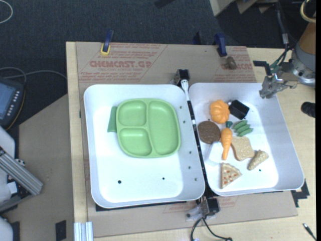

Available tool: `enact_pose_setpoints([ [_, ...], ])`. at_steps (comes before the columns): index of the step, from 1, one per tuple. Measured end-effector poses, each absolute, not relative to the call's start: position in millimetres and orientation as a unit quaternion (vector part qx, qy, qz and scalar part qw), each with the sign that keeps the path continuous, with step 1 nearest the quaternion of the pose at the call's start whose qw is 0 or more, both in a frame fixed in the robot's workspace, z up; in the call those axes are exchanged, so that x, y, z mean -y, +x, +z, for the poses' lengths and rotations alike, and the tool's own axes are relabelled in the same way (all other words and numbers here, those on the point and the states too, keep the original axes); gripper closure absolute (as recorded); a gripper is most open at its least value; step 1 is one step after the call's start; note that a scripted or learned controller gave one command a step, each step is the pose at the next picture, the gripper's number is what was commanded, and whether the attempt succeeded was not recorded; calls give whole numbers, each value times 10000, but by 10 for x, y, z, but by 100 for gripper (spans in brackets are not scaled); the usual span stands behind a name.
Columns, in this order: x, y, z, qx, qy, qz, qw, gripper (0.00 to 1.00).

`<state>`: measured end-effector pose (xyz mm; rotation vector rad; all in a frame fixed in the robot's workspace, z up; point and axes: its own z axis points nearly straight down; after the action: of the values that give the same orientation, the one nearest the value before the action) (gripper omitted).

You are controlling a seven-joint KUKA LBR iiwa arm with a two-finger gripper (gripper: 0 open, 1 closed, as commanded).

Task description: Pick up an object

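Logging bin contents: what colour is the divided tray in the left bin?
Light green tray, clearest in the camera view.

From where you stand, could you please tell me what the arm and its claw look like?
At the view's right edge, the arm appears as a rounded grey body. Its small claw is a grey metal piece, with thin dark cables running up from it. The picture is too coarse for markings.

I see two smooth, slightly glossy white plastic bins [100, 134], a matt green plastic tray [148, 127], and a table [165, 59] of pale, matt printed board.
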<state>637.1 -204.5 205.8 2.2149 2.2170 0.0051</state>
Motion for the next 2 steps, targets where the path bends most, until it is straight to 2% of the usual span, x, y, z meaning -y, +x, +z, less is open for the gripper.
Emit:
enact_pose_setpoints([
  [1, 2048, 6382, 2270, -7075, 7067, 13, 30, 100],
  [2, 1613, 6102, 2204, -7081, 7061, -5, -16, 100],
])
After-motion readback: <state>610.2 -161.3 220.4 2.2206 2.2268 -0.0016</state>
